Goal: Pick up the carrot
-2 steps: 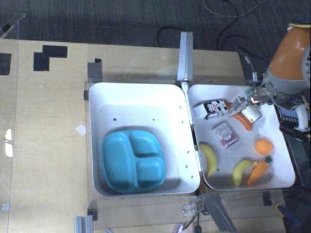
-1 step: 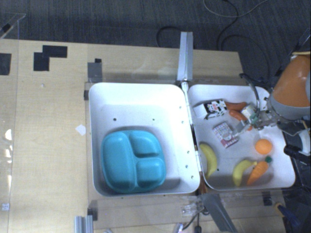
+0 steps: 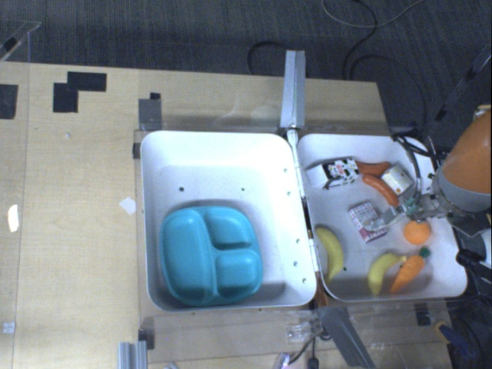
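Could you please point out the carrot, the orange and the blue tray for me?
carrot (image 3: 407,274), camera view, middle of its orange body.
orange (image 3: 417,233), camera view, centre of the fruit.
blue tray (image 3: 209,254), camera view, ridge between its compartments.

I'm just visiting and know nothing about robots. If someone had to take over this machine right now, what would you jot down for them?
Gripper: hovering over the middle of the right bin, above a small packet. I can't tell if it is open or shut, and nothing shows in its grip.
Carrot: lying at the near edge of the right bin, beside a banana, with an orange just behind it.
Left bin: holds a blue divided tray.
Done: nothing yet; the carrot sits in the bin.
Left: bring the gripper to the carrot, grip it and lift it.
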{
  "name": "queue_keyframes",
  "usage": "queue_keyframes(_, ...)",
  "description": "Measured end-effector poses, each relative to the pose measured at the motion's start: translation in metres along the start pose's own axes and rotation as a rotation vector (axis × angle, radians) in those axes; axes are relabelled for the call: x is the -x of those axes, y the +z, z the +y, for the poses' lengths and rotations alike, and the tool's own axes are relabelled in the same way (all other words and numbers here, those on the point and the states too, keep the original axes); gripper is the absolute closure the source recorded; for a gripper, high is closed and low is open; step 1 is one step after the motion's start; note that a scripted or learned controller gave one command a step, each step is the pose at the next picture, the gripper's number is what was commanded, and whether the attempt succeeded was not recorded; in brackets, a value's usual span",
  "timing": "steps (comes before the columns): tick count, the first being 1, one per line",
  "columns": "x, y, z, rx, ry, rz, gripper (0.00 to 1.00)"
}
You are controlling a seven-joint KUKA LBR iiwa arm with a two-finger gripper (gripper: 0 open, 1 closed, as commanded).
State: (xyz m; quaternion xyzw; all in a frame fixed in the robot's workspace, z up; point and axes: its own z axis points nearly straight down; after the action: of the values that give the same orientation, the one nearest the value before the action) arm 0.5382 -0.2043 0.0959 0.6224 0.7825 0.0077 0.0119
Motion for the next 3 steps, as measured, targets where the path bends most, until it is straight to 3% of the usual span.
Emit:
queue_keyframes(1, 0.006, 0.004, 0.030, -0.013, 0.255, 0.005, 0.00)
queue_keyframes(2, -0.003, 0.001, -0.009, -0.001, 0.228, -0.002, 0.00)
queue_keyframes(3, -0.004, -0.010, -0.005, 0.003, 0.222, -0.001, 1.00)
